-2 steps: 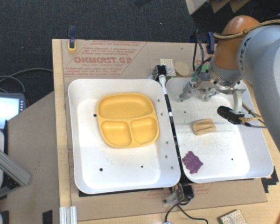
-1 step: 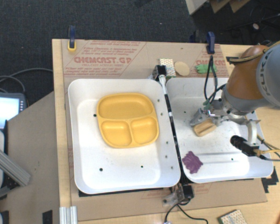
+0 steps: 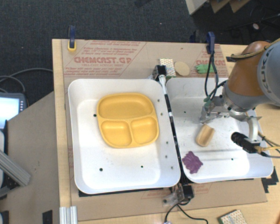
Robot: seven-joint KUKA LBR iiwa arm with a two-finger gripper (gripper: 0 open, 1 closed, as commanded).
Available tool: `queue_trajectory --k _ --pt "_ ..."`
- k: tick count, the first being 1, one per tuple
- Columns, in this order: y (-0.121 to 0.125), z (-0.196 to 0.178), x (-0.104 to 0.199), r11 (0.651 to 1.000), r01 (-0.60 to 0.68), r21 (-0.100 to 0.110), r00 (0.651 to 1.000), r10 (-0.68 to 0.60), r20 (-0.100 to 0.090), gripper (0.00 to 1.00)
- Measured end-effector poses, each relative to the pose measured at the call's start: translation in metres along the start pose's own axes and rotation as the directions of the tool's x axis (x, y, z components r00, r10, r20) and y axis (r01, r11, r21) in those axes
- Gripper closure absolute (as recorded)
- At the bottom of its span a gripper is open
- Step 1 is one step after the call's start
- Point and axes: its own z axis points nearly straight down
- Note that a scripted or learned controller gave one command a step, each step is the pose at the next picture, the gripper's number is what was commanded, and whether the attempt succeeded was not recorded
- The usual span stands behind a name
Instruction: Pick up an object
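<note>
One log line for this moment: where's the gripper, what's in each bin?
gripper: over right bin, just above tan block, nothing seen held | right bin also: purple piece | left bin: yellow divided tray

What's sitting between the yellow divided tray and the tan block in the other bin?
In the camera view, the two bins' adjoining rims lie between the yellow tray and the tan block, plus bare white bin floor on either side.

A tan cork-like block (image 3: 205, 136) lies tilted in the right bin (image 3: 214, 169); a crinkled purple piece (image 3: 192, 162) lies near its front edge.
</note>
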Motion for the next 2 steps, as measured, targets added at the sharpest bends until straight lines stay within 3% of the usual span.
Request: queue_trajectory --k 1,2 --pt "0.000 0.001 0.000 1.000 0.000 0.001 1.000 0.000 0.000 0.00" --pt "-0.037 0.011 0.003 1.000 0.000 0.008 1.000 0.000 -0.002 0.00"
